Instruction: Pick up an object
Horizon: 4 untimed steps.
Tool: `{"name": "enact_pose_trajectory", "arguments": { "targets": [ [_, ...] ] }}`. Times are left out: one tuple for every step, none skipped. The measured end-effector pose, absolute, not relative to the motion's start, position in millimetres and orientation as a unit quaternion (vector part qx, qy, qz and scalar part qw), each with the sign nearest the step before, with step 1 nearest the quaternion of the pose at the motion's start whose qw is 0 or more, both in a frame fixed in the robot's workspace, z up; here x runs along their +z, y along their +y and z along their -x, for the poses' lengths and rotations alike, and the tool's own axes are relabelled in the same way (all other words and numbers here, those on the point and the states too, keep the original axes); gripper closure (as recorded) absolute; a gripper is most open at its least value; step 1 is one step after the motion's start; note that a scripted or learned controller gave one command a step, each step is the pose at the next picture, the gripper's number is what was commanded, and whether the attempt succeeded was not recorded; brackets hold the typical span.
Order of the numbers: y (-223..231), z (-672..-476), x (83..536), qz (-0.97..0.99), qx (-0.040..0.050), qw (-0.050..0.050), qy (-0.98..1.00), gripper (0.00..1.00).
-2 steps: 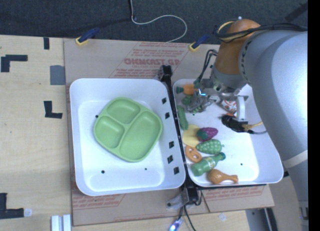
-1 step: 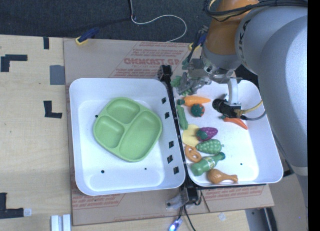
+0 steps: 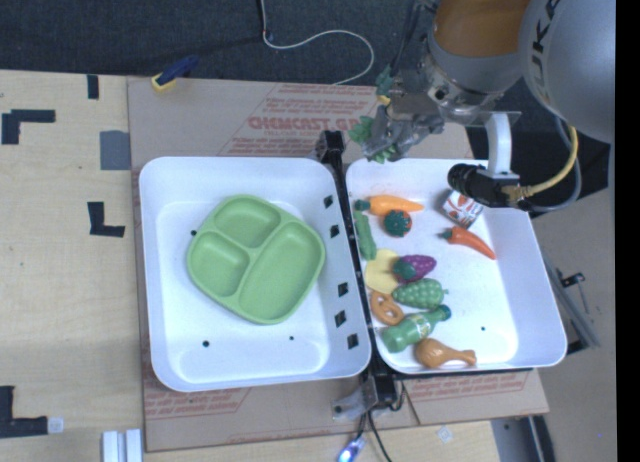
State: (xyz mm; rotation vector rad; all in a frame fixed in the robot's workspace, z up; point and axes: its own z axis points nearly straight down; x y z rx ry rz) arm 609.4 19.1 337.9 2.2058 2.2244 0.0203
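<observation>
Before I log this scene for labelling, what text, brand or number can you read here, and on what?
"KUKA", partly cut off: on the grey arm.
Red print, upside down: on the cardboard sheet; too blurred to read.
Red and white pack: lettering too small to read.

Even overhead light, soft shadows, slight blur throughout.

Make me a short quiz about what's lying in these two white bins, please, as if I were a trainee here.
1. True or false: the green plate lies in the left bin.
2. Which lies nearest the right bin's front edge? A) chicken drumstick B) purple eggplant C) orange carrot
3. Fill in: the gripper hangs over the right bin's ____ left corner.

Key: 1 true; 2 A; 3 far.
</observation>
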Motion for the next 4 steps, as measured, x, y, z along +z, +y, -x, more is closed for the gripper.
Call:
{"name": "enact_pose_trajectory", "arguments": {
  "targets": [
    [79.5, -606.1, 211.7, -0.705, -0.0049, -0.005, 0.709, 1.00],
    [142.6, -577.3, 380.0, -0.703, 0.0081, 0.003, 0.711, 1.00],
    [99.4, -576.0, 324.7, -0.708, -0.0030, -0.001, 0.706, 1.00],
    [201.9, -564.1, 301.1, -0.703, -0.0015, -0.002, 0.711, 1.00]
  ]
}}
